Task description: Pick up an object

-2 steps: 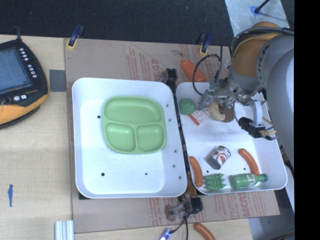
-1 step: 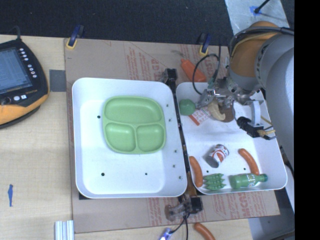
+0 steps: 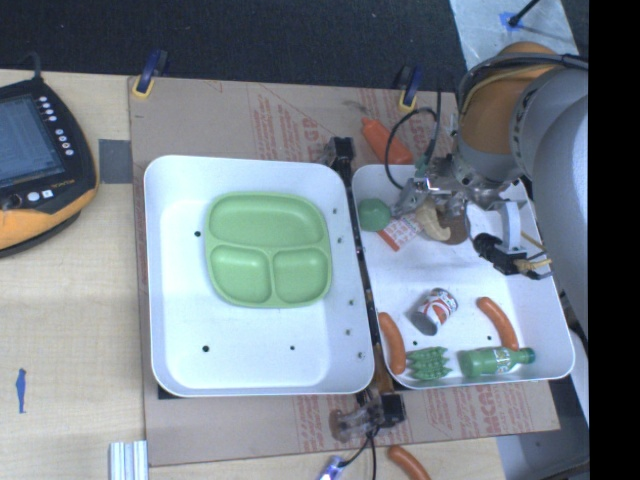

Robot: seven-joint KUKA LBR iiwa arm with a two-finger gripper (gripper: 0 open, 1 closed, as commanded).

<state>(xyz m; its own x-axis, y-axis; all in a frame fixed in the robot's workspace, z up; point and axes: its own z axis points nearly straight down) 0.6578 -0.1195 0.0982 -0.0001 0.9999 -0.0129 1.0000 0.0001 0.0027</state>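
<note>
From my remote seat, the left bin [image 3: 180, 268] held just a green divided plate [image 3: 268, 248]. The right bin [image 3: 560, 353] had a can [image 3: 434, 309], hot dogs, and a green bottle [image 3: 494, 360] at 5 o'clock. The gripper [image 3: 432, 196] sat at its 12 o'clock end; grip state, can't tell.

I'm looking at a robotics lab: teach pendant [image 3: 40, 163] left of the white bins [image 3: 170, 298], cardboard sheet [image 3: 250, 108] clamped on the bench [image 3: 60, 368].

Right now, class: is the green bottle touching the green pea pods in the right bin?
Apart. The camera view shows a strip of white bin floor between the green bottle and the pea pods, which lie side by side near the front wall.
</note>
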